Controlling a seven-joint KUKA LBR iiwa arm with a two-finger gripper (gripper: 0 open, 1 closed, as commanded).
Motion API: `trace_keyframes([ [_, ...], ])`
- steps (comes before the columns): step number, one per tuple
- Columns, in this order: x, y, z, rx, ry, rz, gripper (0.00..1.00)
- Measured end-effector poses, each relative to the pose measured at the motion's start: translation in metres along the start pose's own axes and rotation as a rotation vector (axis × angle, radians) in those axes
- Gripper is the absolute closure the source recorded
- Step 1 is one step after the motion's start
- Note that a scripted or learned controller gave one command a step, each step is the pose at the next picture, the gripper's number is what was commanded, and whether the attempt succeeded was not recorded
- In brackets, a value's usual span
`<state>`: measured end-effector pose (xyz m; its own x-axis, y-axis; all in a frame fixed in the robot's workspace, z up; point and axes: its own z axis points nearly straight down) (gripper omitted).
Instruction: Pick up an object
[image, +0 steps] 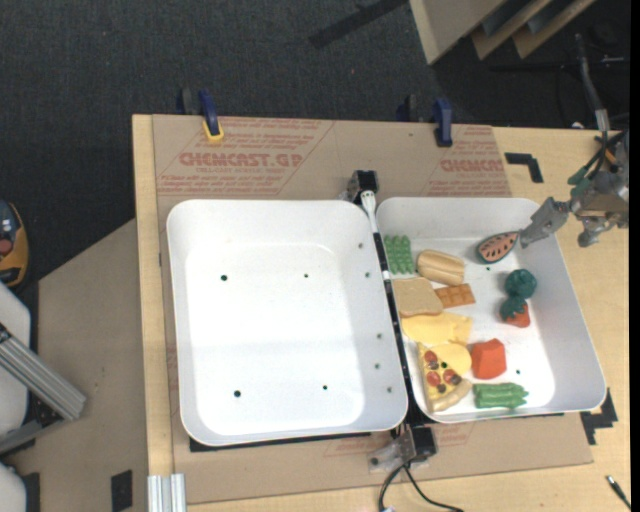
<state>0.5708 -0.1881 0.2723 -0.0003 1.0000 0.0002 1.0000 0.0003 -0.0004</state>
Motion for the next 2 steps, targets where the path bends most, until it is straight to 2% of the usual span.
trace_keyframes([
  [1, 0.041, -0.029, 0.193, 0.005, 0.004, 0.0, 0.0],
  [2, 0.079, -0.09, 0.187, 0.002, 0.002, 0.001, 0.0],
])
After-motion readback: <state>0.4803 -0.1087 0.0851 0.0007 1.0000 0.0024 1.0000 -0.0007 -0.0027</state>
